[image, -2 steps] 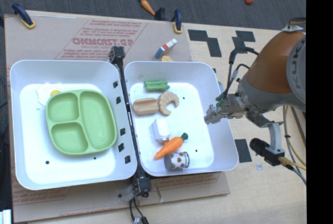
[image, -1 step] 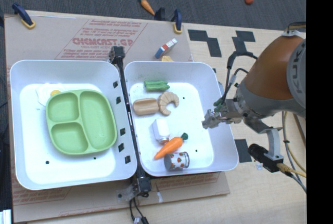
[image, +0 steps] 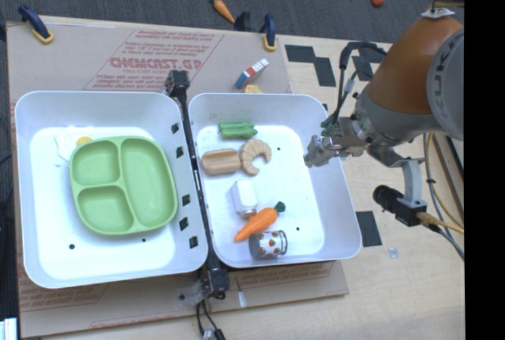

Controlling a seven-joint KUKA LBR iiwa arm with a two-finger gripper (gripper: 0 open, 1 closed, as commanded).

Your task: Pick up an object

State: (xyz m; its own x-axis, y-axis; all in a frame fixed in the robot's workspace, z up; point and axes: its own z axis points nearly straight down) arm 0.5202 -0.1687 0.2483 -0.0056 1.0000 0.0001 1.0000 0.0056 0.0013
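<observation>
White plastic frames everything here: two shallow bins sit side by side, and our gripper (image: 319, 151) hangs over the right rim of the right bin (image: 341, 208), with nothing visible between its fingers; whether they stand apart or together we cannot tell at this size. The task names no particular object, so we judge by nearness. The croissant (image: 256, 155) lies closest, to the gripper's left in the view at about the same height in the picture, curled beside the tan bread roll (image: 221, 162), which touches it or nearly so. Above them lies a green bean pod (image: 237, 129), long axis running left to right. Lower down we see a small white block (image: 244, 196), then the orange carrot (image: 257, 223), tilted with its leafy end up and to the right, just above a patterned can (image: 270, 244). The left bin (image: 39, 252) holds a green divided plate (image: 123, 184), well apart from the gripper. We reckon the coming move is a short traverse leftward, then a descent.
</observation>
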